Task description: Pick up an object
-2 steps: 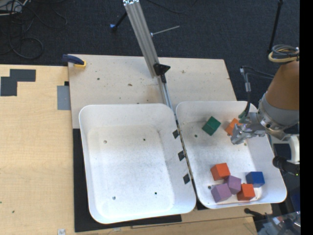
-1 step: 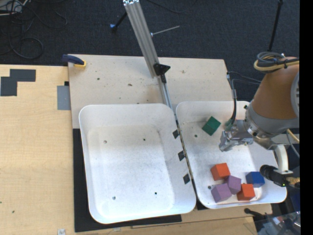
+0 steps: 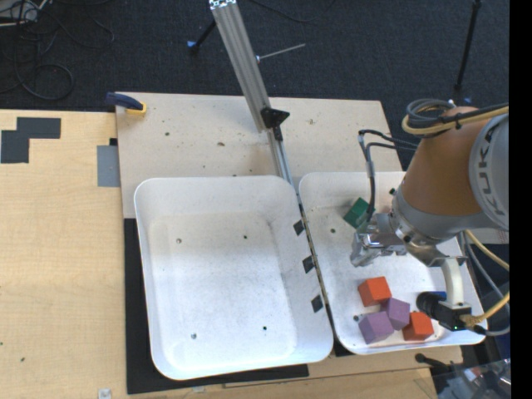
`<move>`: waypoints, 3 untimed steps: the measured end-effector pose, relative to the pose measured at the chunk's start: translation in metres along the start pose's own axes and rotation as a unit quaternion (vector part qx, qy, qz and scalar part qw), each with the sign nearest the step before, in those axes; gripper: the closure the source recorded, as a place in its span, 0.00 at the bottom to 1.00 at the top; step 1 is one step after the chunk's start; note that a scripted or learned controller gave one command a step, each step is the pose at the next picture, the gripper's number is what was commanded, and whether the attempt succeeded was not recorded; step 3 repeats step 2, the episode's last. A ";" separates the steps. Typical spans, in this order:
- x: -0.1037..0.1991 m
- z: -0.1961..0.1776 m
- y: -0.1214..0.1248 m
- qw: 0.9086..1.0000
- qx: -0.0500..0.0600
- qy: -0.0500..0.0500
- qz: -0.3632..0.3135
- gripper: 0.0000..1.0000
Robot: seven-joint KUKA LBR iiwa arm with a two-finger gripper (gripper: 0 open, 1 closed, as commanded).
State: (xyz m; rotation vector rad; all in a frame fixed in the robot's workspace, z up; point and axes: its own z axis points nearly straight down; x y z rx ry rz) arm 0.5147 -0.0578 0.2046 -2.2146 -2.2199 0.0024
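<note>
The green block (image 3: pixel 357 212) lies in the right bin (image 3: pixel 326 198), in its far half, just beside the gripper (image 3: pixel 363 252) on the far side. Nearer the front of that bin sit an orange block (image 3: pixel 375 290), two purple blocks (image 3: pixel 376 327) (image 3: pixel 398 312) touching each other, and a second orange block (image 3: pixel 419 327) against them. The left bin (image 3: pixel 158 214) lies alongside on the desk (image 3: pixel 199 135), with a slanted metal rail (image 3: pixel 243 61) rising beyond. The arm (image 3: pixel 453 181) reaches in from the right, wrist low over the right bin; whether the gripper is clenched or released, I cannot tell.
</note>
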 end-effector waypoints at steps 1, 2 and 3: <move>0.058 0.001 -0.012 1.000 0.000 0.000 -0.001 1.00; 0.112 -0.005 -0.012 1.000 -0.001 -0.001 -0.001 1.00; 0.112 -0.005 -0.012 1.000 -0.001 -0.001 -0.001 1.00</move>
